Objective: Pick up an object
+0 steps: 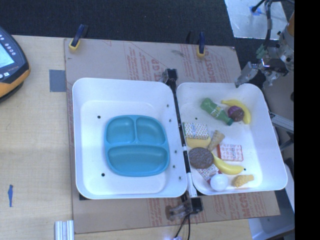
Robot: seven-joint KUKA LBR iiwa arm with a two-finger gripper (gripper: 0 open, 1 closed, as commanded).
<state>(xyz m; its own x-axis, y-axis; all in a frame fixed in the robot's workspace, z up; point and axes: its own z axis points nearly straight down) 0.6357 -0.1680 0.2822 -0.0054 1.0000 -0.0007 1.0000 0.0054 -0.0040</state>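
Toy food waits untouched in the right bin (267,134) as the end effector (260,70) hovers above its far corner.

Bananas (239,109), a purple plum (236,113), a green bottle (216,109), a brown cookie (201,157) and a white egg (218,182) lie loose; nothing is lifted yet. The end effector carries nothing; whether it is open or closed cannot be told. A blue divided plate (136,145) sits in the left bin (85,134) on the tabletop (35,149).
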